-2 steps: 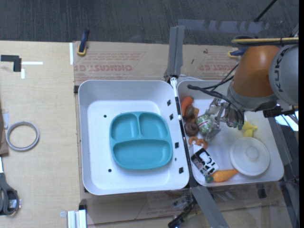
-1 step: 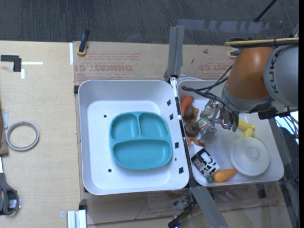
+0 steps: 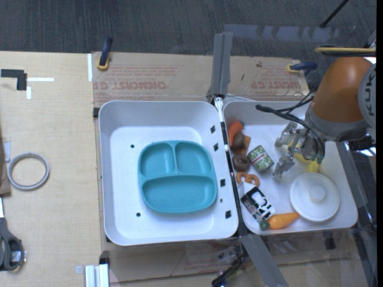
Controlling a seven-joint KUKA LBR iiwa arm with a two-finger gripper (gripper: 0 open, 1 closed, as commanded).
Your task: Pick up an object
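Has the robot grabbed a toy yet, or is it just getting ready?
Not yet. The gripper hangs over the right bin, near the small green can and white lid. I see nothing between its fingers. Every toy, like the orange carrot, lies in the bin. Grabbing and lifting are left.

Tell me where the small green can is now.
The green can lies in the right bin, near its left wall, between the brown donut and the end effector.

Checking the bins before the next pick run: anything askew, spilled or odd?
Nothing spilled or broken. The teal divided plate lies flat in the left bin. The right bin is crowded along its left wall: small can tipped on its side, carrot at the front edge. The claw hangs just right of the can.
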